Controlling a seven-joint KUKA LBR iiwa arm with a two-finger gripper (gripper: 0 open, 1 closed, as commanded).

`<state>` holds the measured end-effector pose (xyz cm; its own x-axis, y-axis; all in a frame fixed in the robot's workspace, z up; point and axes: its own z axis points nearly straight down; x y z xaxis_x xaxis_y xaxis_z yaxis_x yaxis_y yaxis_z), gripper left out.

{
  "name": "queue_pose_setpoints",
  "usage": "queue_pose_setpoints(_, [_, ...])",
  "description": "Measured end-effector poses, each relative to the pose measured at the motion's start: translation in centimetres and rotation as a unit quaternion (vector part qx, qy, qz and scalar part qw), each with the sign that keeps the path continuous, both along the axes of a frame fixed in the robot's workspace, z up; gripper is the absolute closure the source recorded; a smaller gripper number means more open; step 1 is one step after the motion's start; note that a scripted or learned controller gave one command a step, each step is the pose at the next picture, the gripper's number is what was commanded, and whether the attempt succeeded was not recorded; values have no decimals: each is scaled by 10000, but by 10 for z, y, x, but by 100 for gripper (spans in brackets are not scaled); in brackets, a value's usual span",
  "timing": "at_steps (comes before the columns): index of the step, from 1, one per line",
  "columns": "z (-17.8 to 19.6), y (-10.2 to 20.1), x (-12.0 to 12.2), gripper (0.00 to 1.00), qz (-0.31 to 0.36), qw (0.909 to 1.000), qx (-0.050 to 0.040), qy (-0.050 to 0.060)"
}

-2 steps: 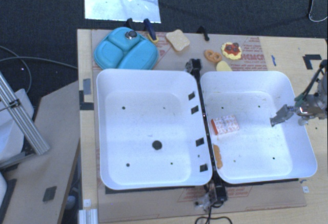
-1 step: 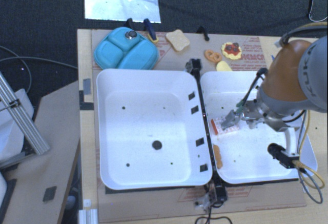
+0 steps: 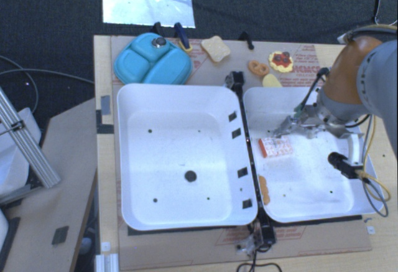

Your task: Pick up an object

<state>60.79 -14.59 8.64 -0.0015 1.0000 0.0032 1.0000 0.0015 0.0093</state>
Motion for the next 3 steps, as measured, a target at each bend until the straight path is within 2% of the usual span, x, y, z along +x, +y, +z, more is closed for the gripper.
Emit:
queue_pose_setpoints(1, [1,-63,58,0,6,10000,-33,-9])
queue_pose_setpoints(2, [3,-58,-69,0,-16,10000,-39,-8])
queue_pose_setpoints(3, [1,25,2,0,53,10000,-23,-8])
